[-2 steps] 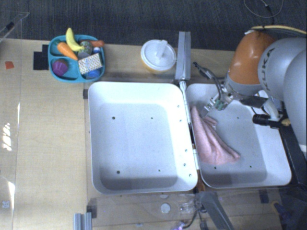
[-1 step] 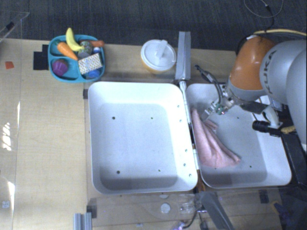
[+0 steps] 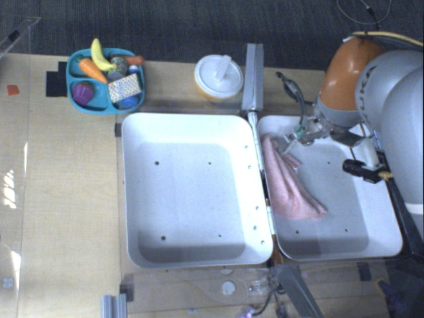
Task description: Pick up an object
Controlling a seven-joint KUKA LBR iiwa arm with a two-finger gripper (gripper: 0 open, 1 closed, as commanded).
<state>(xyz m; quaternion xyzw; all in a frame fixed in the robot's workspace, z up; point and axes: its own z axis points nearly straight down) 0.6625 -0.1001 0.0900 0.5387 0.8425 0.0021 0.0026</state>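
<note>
At the near edge of the table [image 3: 59, 211] sit the two white bins side by side. The left bin [image 3: 192, 191] shows its bare floor with a few small dark dots. In the right bin [image 3: 338, 237] a pink cloth [image 3: 286, 184] lies crumpled along the left wall, running from the far left corner down toward the middle of the floor. The gripper [image 3: 296, 136] hangs over the far left part of that bin, right at the upper end of the cloth; whether the jaws are apart, together or clamped on the cloth cannot be told from here. Behind it rises the grey arm [image 3: 391, 105] with its orange band. Farther back on the table stand a white lidded container [image 3: 218, 77] and, to the left, a blue tray [image 3: 89, 101] of toy food including a banana [image 3: 101, 56].
</note>
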